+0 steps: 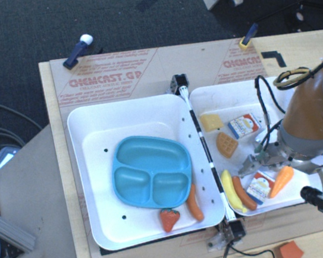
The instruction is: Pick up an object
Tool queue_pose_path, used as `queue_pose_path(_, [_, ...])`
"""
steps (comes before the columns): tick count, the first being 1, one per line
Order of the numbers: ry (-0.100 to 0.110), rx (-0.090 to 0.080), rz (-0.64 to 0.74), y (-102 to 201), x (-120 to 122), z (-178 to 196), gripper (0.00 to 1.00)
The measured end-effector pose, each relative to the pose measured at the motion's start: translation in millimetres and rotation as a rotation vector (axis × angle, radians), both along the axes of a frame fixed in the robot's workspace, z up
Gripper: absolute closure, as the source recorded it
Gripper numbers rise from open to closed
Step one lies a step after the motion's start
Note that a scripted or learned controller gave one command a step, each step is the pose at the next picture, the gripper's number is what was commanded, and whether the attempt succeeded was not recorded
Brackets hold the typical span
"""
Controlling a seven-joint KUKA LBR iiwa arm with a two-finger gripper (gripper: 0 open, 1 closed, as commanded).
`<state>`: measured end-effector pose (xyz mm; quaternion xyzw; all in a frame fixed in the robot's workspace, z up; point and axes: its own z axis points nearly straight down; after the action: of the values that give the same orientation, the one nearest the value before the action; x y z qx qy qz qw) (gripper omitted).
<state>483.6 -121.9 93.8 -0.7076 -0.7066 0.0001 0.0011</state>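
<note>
Orange carrot (281, 179) lies in the right bin (228, 92) just beside the gripper (256, 160), whose grip I can't make out, while the blue tray (151, 171) fills the left bin (88, 118).

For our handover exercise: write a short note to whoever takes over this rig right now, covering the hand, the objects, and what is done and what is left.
Hand: low in the right bin, among the toys; grip unclear.
Right bin: cheese wedge, waffle, two small cartons, banana, hot dog, carrot.
Left bin: blue plate, strawberry, sausage.
Done: the arm has reached the right bin.
Left: grasp and lift one object.
</note>
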Motion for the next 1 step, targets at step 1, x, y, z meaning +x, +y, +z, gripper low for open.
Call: queue_pose_path(1, [-0.001,0.0,0.0,0.1,0.1,9.6,1.0])
